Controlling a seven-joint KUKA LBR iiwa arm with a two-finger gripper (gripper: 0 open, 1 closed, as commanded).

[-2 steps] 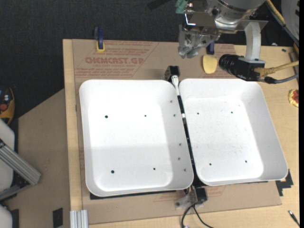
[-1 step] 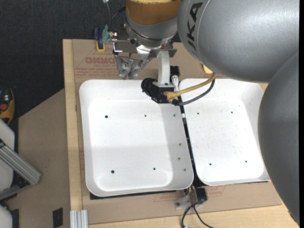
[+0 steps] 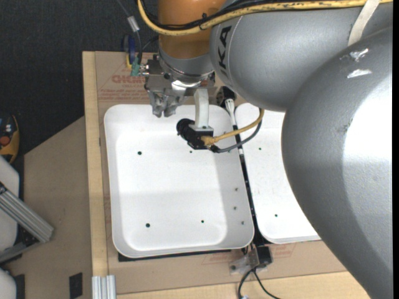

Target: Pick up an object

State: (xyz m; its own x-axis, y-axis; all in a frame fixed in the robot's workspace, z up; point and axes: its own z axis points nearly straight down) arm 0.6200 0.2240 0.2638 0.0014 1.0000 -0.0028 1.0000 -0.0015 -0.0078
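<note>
Hovering over the left bin (image 3: 124, 185) at its far edge, our end effector (image 3: 163, 108); whether spread, we cannot tell.

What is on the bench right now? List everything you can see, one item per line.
bins: two, white, shallow, side by side on the bench; left bin, right bin partly behind the arm
board: one, tan with red print, under the bins
cable connector: one, dark, at the near edge between the bins
aluminium rail: one, silver, off the bench at far left
arm: one, grey with orange band, over the bins
tool: one, grey metal, over the left bin's far edge; a black part with a yellow cable hangs beside it
</note>
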